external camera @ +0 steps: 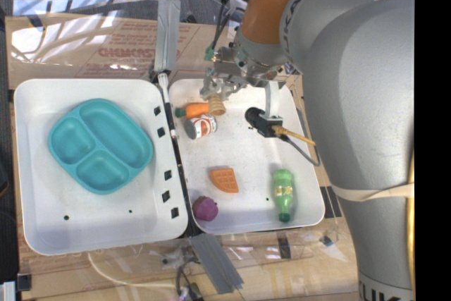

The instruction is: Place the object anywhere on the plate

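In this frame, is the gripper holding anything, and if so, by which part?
Cannot be told. The gripper hangs over the far end of the right bin, just above the carrot and the can, but no grasp is visible.

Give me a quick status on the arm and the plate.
Gripper low at right bin's far end, over carrot. Teal plate bare in left bin. Bin walls between them.

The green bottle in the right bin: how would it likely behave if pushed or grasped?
The green bottle lies on its side on the right bin's flat floor, so a sideways push would probably roll it. It looks like smooth toy plastic: likely light and stiff, and perhaps slippery.
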`<state>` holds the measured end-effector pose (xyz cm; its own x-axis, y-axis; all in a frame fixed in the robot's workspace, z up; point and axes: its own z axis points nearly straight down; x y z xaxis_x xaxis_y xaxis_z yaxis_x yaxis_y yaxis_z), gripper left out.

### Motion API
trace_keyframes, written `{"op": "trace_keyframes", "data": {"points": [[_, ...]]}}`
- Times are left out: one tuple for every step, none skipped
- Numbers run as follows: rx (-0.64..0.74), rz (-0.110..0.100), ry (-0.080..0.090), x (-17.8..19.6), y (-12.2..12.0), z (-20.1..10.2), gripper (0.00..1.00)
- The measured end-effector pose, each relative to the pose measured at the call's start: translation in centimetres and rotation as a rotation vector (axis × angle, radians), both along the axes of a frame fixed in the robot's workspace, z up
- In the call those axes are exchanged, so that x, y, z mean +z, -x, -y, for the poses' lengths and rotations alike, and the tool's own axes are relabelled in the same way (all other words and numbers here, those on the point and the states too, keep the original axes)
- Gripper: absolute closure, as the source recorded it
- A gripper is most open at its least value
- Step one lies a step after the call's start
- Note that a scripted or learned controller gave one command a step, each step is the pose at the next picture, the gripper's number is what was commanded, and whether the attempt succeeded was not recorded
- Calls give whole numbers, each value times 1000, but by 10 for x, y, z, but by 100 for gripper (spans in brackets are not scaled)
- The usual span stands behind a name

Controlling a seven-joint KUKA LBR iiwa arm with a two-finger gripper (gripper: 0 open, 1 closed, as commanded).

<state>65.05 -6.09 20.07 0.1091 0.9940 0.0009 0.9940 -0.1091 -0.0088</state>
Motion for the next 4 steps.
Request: {"op": "trace_keyframes", "data": {"points": [[72,0,-2,-4,29,-103,100],[68,0,0,-4,29,-100,0],[92,11,2,105,87,-81,0],[98,-3,2,109,87,-82,100]]}}
